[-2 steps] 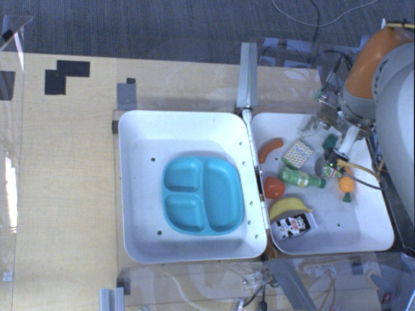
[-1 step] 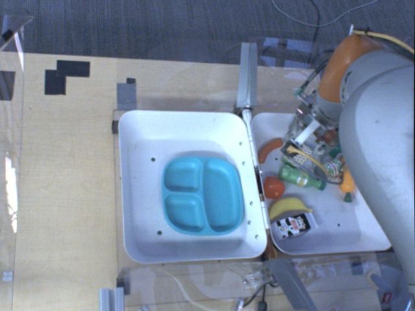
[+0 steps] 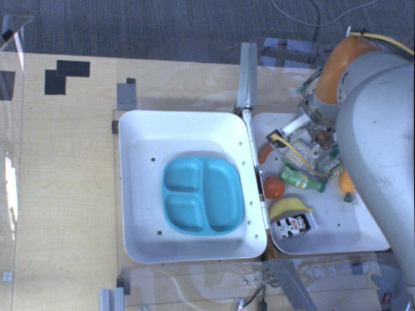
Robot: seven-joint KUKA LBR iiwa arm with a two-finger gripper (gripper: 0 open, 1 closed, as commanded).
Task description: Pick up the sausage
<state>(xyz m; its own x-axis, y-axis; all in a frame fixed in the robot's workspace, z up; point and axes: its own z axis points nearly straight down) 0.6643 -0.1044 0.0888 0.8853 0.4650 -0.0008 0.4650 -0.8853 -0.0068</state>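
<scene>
**Arm over the right bin**

Camera view: the two-finger gripper (image 3: 319, 137) hangs at the frame's right, over the shallow white right-hand bin (image 3: 337, 235); its state cannot be told. The reddish-brown sausage (image 3: 264, 153) lies by that bin's left wall, above a red tomato (image 3: 273, 187).

Tray (image 3: 201, 195) in left bin (image 3: 139, 173)

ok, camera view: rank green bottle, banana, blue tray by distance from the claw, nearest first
1. green bottle: right bin, just below the claw.
2. banana: right bin, lower, beside the tomato.
3. blue tray: in the left bin, across the divider, clearly farthest.
</scene>
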